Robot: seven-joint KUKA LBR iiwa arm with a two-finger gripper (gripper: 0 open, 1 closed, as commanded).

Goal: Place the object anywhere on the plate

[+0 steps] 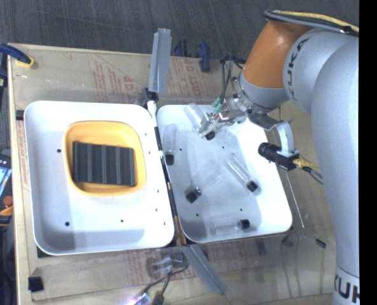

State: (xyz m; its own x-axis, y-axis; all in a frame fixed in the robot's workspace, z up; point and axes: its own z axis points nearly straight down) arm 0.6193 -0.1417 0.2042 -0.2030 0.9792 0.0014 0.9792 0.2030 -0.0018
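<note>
A yellow plate (105, 134) with a dark ridged centre lies in the left white bin (49, 221). Several clear vials with black caps lie in the right white bin (274, 218): one by the left wall (169, 142), one in the middle (202, 183), one to the right (240, 170) and one near the front (226, 223). Another clear piece (193, 113) lies at the back. My gripper (207, 129) hangs over the back of the right bin, close to that clear piece. Nothing visibly sits in its grip.
A grey divider bar (158, 62) rises between the bins at the back. Blue clamps (204, 54) sit on the bench's far edge and left corner. The arm's orange band (271, 56) and grey body cover the right side. A black-tipped cable fitting (274, 152) overhangs the right bin's edge.
</note>
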